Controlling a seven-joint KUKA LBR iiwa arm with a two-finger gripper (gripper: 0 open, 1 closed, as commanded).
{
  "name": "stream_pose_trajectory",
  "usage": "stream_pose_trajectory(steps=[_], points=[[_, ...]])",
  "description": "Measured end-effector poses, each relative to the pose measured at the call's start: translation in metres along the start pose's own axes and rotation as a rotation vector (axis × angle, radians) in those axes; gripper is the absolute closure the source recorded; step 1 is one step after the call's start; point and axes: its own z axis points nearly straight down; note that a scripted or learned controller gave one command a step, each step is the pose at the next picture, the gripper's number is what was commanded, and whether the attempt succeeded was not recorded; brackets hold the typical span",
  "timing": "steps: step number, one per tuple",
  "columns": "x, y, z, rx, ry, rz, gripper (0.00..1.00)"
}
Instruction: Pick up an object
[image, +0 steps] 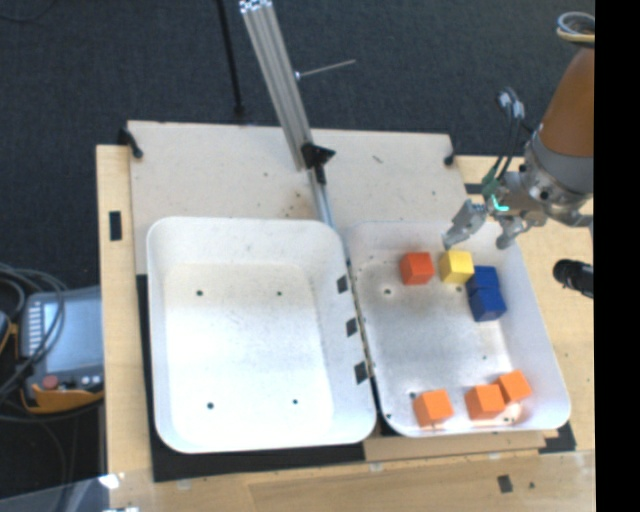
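My gripper (484, 232) hangs over the far edge of the right bin (440, 330), open, with nothing between its fingers. Just below it sit a yellow cube (458, 266) and an orange cube (417, 268) side by side. A blue block (485, 292) lies right of the yellow cube, touching it. Three orange cubes rest near the bin's front edge: one at the left (433, 407), one in the middle (485, 401), one at the right (515, 386).
The left bin (250, 330) stands beside the right one. A slanted aluminium bar (285, 90) rises from the bench behind the bins. A teach pendant (60, 340) with cables lies off the bench at the left.
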Motion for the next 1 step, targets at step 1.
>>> stream_pose_trajectory(steps=[1], points=[[-0.0057,0.0022,0.0432,0.005,-0.003,0.006,0.00]])
